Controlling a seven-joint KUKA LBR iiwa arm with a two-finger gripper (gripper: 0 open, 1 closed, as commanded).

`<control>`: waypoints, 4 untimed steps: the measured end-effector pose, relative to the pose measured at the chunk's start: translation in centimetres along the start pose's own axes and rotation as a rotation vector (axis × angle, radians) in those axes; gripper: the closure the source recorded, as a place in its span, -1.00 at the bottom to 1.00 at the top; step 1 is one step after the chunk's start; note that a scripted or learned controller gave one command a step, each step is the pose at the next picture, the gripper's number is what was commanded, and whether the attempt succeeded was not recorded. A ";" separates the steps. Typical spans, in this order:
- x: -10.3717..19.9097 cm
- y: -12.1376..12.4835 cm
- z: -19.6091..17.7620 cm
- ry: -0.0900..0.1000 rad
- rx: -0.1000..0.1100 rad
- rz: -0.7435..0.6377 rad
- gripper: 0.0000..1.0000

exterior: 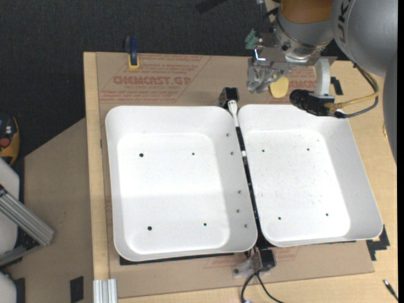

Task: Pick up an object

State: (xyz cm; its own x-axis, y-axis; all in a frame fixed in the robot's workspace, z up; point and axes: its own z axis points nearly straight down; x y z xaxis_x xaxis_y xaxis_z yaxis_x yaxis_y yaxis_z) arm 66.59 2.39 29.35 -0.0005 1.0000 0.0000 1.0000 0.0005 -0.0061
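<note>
**Yellow object beyond the right bin**

A small pale-yellow object (278, 88) sat just beyond the right bin's (353, 169) far rim, beside the hand (262, 83). Whether the hand gripped it, I cannot tell.

Bench (95, 169): brown board | two white bins (170, 182) (309, 175) side by side, touching mid-board | blue clamp (132, 50) at far-left edge
</note>
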 end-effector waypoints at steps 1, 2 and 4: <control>-13.1 -1.5 -2.9 -0.004 -0.012 0.010 1.00; -7.4 0.0 6.0 0.002 0.002 -0.004 1.00; 1.7 0.0 0.9 0.001 0.000 -0.003 1.00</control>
